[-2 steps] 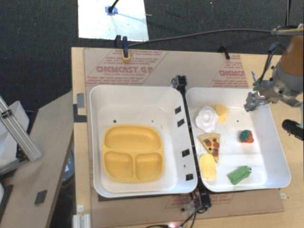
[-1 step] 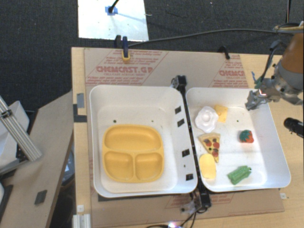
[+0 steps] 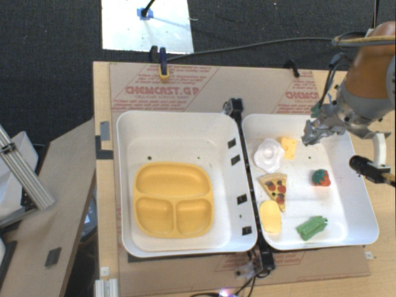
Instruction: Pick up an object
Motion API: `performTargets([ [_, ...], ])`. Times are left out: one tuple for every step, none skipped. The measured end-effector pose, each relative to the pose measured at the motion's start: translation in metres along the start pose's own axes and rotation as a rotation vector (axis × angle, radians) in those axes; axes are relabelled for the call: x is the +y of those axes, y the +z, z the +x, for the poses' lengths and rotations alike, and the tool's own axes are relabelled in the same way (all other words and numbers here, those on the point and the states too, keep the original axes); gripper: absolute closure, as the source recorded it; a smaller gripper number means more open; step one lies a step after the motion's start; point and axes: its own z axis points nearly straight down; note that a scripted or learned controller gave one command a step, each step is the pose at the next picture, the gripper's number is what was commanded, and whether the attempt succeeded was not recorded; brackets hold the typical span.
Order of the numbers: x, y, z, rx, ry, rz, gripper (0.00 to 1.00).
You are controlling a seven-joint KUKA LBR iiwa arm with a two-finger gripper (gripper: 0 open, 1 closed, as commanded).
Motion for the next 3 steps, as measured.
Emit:
performTargets([
  [0.008, -0.008, 0.053, 0.000, -0.001, -0.001, 1.00],
  [0.000, -0.011, 0.115, 0.000, 0.000, 0.000, 1.00],
  [-0.004, -0.010, 0.180, 0.002, -0.003, 0.000, 1.00],
])
